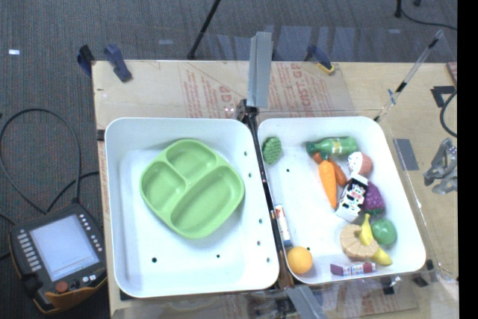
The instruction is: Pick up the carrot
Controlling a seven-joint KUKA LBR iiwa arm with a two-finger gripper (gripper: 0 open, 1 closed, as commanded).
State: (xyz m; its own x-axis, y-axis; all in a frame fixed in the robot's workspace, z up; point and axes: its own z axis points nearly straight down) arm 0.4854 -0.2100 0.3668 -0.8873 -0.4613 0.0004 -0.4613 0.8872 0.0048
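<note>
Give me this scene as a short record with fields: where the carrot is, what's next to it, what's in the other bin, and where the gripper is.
carrot: right bin, upper middle, lying lengthwise, orange
beside carrot: green bottle above it; black-and-white carton at its right
also in right bin: orange, banana, purple grapes
left bin: holds a green divided plate
gripper: at the right edge, outside the bins, away from the carrot
carrot picked: not yet

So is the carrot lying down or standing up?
Lying down. The carrot rests flat on the right bin's floor, beside the green bottle.
</note>
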